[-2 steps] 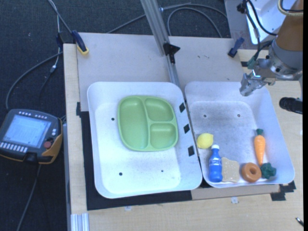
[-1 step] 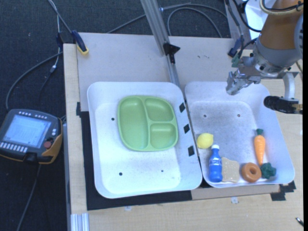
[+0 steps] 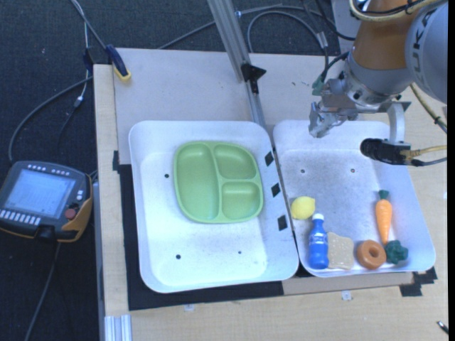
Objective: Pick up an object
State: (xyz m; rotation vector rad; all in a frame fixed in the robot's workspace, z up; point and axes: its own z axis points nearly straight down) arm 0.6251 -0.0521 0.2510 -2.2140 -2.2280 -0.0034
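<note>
Toys (image 3: 348, 244) crowd right bin's (image 3: 334, 172) near edge; hand (image 3: 323, 125) over bare far end.

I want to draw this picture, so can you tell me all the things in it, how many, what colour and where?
Bins: two, white, side by side on the bench.
Divided plate: one, green, left bin.
Lemon: one, yellow, right bin.
Bottle: one, blue, below the lemon.
Toast slice: one, tan, beside the bottle.
Doughnut: one, orange-brown, near edge.
Carrot: one, orange, right side.
Broccoli piece: one, dark green, beside the doughnut.
Control pendant: one, grey, floor at left.
Arm: one, grey and orange; its jaws over the right bin's far edge.
</note>
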